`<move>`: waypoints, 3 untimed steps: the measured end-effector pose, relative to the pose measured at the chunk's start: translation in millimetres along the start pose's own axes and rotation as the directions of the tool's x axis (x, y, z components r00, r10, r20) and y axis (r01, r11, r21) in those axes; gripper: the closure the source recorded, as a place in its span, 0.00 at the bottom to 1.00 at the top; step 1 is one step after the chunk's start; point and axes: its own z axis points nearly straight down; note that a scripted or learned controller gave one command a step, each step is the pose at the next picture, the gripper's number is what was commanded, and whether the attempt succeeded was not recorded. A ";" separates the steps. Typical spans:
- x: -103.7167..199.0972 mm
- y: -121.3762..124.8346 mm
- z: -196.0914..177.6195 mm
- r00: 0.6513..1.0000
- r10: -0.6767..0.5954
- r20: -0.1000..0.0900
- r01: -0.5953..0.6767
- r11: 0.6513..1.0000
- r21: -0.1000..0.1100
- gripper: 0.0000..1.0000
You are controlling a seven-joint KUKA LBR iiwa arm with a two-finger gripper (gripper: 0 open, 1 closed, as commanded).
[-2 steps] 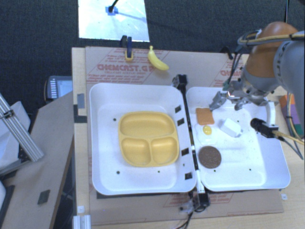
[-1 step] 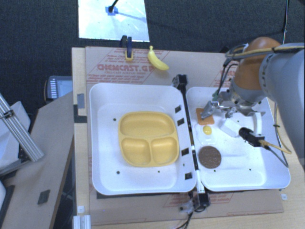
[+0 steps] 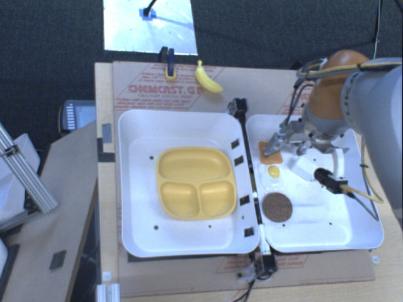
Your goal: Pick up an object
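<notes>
Dark carpeted floor [image 3: 50, 36] is seen behind; a shiny metal sheet [image 3: 150, 17] is laid on it. A pale wooden bench [image 3: 56, 219] is lit evenly.

The tool [image 3: 275, 145] covers part of the orange cracker [image 3: 264, 151], and the arm [image 3: 371, 99] runs off the right edge.

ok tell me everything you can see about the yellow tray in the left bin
The yellow tray is a rounded-corner rectangle that looks like smooth moulded plastic, pale yellow throughout. It has three compartments: one wide one across the far side and two smaller ones side by side nearer the camera. All three hold nothing. It lies flat, right way up, roughly in the middle of the left bin, resting on the bin floor, apart from its walls. Nothing else touches it.
</notes>
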 end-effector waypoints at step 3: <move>-1.7 3.0 -121.9 1.000 -0.001 0.002 0.001 1.000 -0.004 1.00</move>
